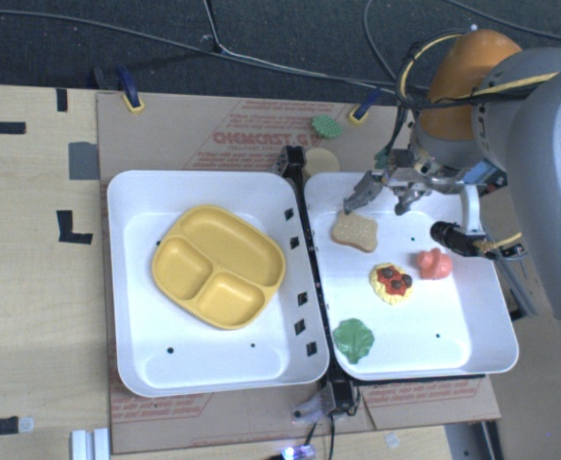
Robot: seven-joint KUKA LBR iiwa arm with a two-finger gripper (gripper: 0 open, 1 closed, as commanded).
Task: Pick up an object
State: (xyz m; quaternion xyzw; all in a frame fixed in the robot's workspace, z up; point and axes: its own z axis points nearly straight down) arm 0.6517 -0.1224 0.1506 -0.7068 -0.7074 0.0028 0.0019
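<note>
Nearest the camera, a green leafy toy (354, 338) is being seen lying at the front of the right bin (472, 343), with a small pizza piece (392, 283) and a pink lump (434, 264) lying farther back. A slice of toast (355, 232) is being approached from behind by the claw (387, 193), whose fingers are being held spread with nothing between them. The toast is lying just in front of and slightly left of the claw, its long axis running roughly across the bin. A yellow divided plate (218, 266) is being kept in the left bin (136, 286) on the worktop (31, 257).
</note>
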